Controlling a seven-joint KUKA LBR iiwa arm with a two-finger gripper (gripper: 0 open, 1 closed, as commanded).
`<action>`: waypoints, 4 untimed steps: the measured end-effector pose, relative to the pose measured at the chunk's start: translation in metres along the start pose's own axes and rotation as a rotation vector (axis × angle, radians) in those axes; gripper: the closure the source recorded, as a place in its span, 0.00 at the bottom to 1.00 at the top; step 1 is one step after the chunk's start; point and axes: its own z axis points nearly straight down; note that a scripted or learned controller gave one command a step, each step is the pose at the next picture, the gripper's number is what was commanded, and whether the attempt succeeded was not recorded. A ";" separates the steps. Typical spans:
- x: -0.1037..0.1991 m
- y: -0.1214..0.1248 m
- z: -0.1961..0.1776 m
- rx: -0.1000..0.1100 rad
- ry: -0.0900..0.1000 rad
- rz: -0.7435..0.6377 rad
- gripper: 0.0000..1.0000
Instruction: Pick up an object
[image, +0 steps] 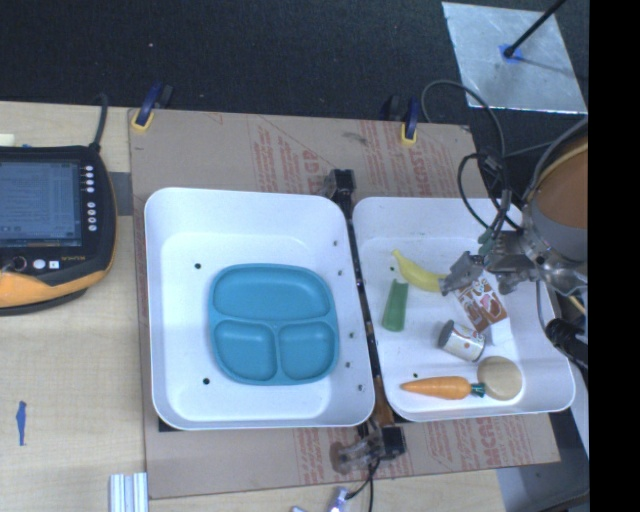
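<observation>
My gripper (488, 279) hangs over the right bin (372, 330), in its upper right part, open, with nothing held between its fingers. Just below it lies a brown and white packet (486, 307). A yellow banana (414, 270) sits to the gripper's left, and a green block (396, 306) lies under the banana. A small grey can (460, 342) lies on its side below the packet. Near the bin's front edge are an orange carrot (438, 387) and a beige round piece (500, 378).
The left bin (170, 300) holds a blue divided plate (272, 322). A tablet-like pendant (45, 215) rests on the bench at far left. Cables (470, 130) loop behind the right bin near the arm.
</observation>
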 end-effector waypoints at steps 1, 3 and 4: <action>0.034 0.053 0.047 0.000 -0.004 -0.002 0.00; 0.033 0.067 0.090 -0.002 -0.007 -0.004 1.00; 0.033 0.067 0.090 -0.001 -0.007 -0.004 0.00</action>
